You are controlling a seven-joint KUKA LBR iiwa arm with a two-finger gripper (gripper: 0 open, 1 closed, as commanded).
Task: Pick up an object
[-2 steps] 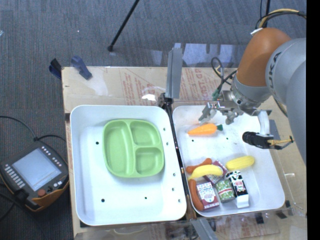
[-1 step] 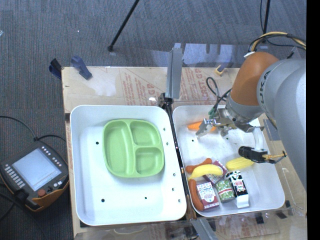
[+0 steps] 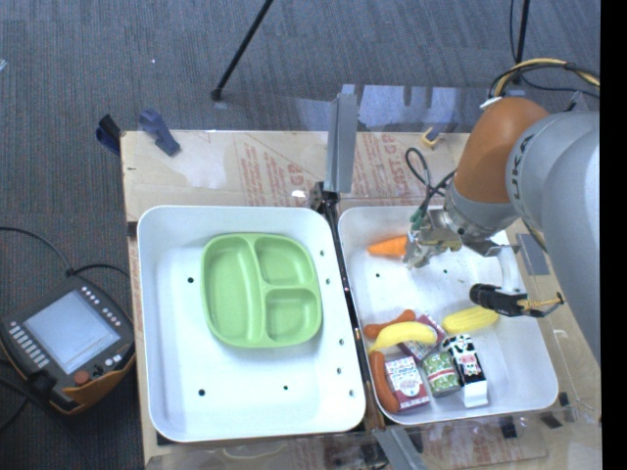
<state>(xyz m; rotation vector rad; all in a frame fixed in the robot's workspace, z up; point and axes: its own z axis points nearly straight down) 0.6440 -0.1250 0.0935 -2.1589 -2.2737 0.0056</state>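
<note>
One carrot (image 3: 387, 248), tip pointing left.

Even overhead light, soft shadows, mild glare on white bins (image 3: 162, 262) — slightly soft focus

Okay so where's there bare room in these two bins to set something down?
Left white bin: bare floor all around the green divided plastic plate, widest below it. Right white bin: crowded along the bottom, yellow banana and small cartons; bare patch mid-left, below the orange carrot and gripper.
</note>
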